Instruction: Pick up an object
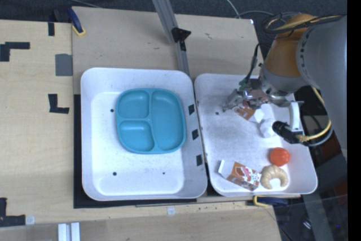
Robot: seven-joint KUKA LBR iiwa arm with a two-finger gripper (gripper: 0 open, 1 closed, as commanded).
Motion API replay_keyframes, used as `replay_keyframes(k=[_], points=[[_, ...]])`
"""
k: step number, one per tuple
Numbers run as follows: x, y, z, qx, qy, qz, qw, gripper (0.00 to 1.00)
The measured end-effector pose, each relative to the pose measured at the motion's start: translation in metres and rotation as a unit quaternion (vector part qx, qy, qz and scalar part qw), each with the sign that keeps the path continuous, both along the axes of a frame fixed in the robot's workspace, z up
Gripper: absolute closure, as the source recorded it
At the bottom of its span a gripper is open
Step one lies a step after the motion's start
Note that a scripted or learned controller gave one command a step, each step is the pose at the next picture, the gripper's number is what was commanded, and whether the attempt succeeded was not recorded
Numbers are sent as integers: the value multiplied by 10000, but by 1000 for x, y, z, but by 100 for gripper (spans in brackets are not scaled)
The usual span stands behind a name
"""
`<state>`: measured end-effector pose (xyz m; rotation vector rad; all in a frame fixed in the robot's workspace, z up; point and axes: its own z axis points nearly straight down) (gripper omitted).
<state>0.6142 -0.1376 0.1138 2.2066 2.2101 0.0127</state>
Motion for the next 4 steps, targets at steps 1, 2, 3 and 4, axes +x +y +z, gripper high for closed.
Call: replay_keyframes(k=[1, 2, 3, 4], points=[[1, 0, 10, -6, -18, 10, 10000, 100], [3, 7, 61, 35, 76, 3, 10000, 100], [4, 7, 114, 33, 73, 0, 10000, 100], [-6, 49, 114, 42, 102, 16, 9999, 100]])
